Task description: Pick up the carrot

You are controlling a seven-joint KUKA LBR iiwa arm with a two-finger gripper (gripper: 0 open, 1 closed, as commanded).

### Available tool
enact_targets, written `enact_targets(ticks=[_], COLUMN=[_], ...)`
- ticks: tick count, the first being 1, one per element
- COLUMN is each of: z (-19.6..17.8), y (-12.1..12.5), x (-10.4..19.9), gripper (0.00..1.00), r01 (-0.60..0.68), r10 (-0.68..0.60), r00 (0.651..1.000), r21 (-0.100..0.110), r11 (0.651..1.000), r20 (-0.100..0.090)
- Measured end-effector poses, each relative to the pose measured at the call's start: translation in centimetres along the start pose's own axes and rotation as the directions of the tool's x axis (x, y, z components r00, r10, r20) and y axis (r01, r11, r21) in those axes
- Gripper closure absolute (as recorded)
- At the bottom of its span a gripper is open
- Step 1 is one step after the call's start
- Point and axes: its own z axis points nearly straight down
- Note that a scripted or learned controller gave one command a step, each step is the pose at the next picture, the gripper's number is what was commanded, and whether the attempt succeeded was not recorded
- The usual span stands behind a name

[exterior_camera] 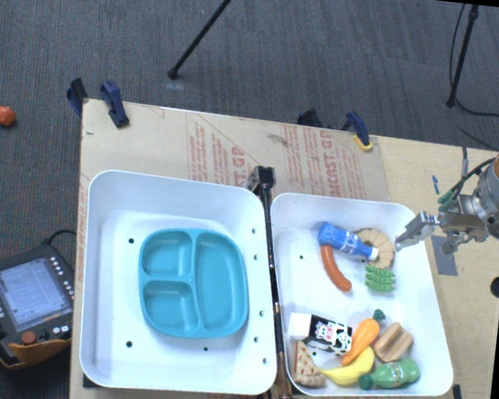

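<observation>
Carrot (360,340) hemmed by milk carton (331,332), banana (350,369), bread roll (392,342), open from above

Grey arm (493,199), orange band, metal jaws

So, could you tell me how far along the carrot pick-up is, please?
Nothing looks done: the carrot lies in the right bin among other toy food. The gripper is over that bin's far right corner, holding nothing. Reaching, grasping and lifting remain.

A blue divided plate (194,283) lies in the left bin (102,221); the right bin (436,298) holds a sausage (336,268), banana (348,368) and blue bottle (345,241).
</observation>
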Motion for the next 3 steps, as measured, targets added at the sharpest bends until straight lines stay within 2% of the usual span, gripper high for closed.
enact_targets(ticks=[1, 2, 3], z=[12.8, 15.0, 14.9], y=[-2.5, -9.7, -11.1], x=[3.7, 4.4, 7.0], gripper=[0.00, 0.00, 0.00], r01=[0.246, 0.187, 0.624], r10=[-0.246, -0.187, -0.624], r00=[0.969, 0.982, 0.781], r21=[0.002, 0.001, -0.002], r11=[0.969, 0.982, 0.781], r20=[-0.002, -0.002, 0.005])
